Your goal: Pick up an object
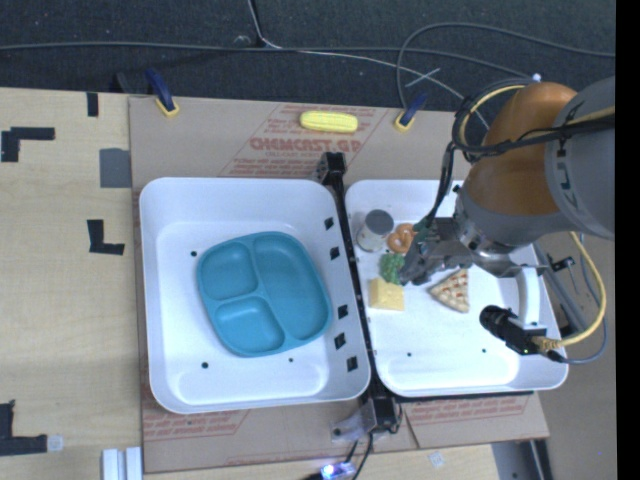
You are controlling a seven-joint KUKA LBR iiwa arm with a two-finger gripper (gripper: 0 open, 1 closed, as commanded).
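A: Where's yr end effector rn?

B: My end effector (418, 258) is low in the right bin (465, 368), near its left side, w/ the wrist's orange band (520, 148) above it. It's right over a small cluster of items, so I can't tell if it's open, closed or gripping anything – the tips are too dark & crowded to read

A: What's in that cluster?

B: A green piece (391, 266) just beside the tips, maybe touching. An orange-brown round thing (401, 237) just above that. A grey cup-like cylinder (377, 226) to its left, by the bin's divider. A yellow cheese-like wedge (387, 295) just below the green piece. A pizza-slice toy (452, 291) to the right of the tips, lying flat on the bin floor

A: Other bin?

B: Left bin (170, 358) holds a blue divided plate (262, 292), 3 compartments, lying flat, well apart from me

A: Anything outside the bins?

B: A yellow corn-like item (328, 122) on the cardboard sheet (200, 138) behind the bins, on the surface (60, 298). Black cables run across the dark area at the back
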